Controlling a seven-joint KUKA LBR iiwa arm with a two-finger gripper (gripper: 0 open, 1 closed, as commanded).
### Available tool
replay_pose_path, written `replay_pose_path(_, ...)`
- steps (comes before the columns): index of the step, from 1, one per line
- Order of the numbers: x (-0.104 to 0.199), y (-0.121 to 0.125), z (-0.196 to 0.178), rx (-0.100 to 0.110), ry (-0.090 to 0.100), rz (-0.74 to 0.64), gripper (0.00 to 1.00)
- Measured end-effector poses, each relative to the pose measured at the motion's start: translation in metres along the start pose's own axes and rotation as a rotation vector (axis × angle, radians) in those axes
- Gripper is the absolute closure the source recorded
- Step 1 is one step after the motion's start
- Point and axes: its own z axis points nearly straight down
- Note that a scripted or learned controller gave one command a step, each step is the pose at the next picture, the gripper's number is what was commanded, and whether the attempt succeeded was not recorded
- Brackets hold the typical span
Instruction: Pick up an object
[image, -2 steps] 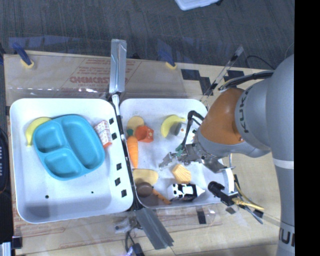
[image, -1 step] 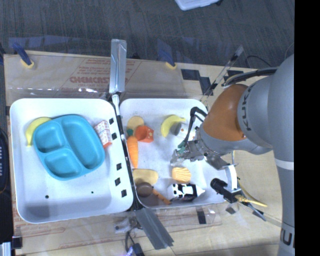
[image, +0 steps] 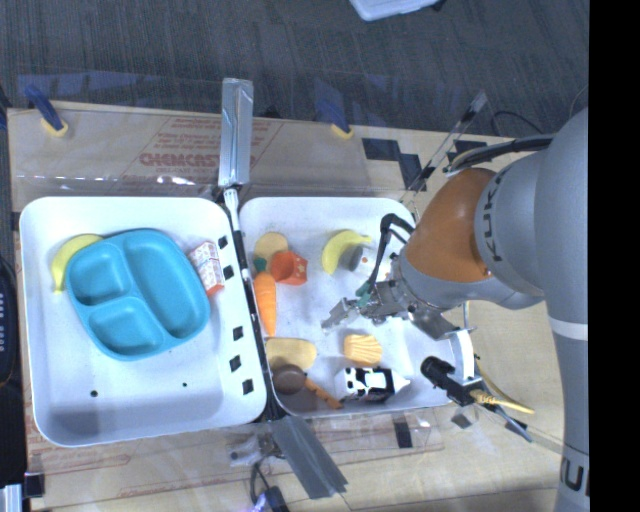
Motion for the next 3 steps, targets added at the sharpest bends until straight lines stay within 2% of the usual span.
replay_pose_path(1, 0.005, 0.042, -0.024, -0.003, 0.0, 0.164, 0.0)
replay_pose_path(2, -0.006, 0.107, 0.03, -0.002, 0.001, 0.174, 0.0)
replay_pose_path(3, -0.006, 0.108, 0.019, -0.001, 0.0, 0.167, 1.0)
